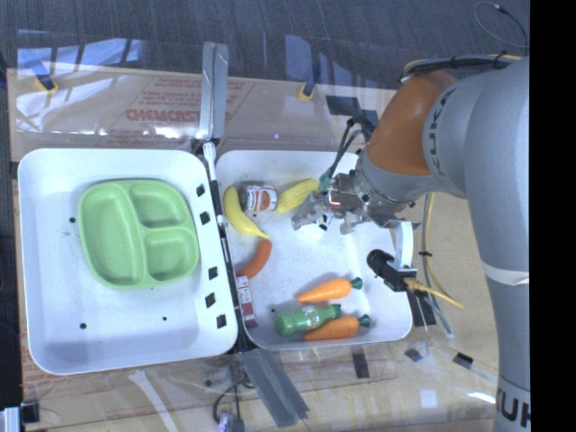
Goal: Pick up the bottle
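Bottle (308, 319) lies well below the gripper (317, 220), whose state I cannot tell.

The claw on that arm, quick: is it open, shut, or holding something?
Gripper: cannot be told from this view. It hangs over the right bin near the corn, well away from the green bottle, which lies untouched.
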`<control>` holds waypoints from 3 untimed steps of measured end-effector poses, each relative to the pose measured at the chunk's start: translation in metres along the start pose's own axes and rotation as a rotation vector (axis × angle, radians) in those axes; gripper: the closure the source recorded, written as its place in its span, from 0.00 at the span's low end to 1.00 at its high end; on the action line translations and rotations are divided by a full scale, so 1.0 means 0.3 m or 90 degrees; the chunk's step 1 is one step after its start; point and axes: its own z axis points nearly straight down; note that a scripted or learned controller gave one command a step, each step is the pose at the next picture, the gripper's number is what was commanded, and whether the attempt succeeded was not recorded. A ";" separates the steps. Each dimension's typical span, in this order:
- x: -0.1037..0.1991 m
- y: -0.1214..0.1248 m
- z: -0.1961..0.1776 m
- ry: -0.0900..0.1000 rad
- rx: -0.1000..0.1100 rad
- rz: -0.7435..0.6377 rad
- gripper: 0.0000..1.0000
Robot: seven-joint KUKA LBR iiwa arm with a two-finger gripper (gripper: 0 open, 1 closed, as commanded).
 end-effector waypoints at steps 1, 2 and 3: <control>-0.150 -0.083 0.181 0.002 -0.002 0.254 0.00; -0.126 0.141 0.202 0.003 -0.006 0.232 0.00; -0.112 0.326 0.056 0.002 -0.007 0.239 0.00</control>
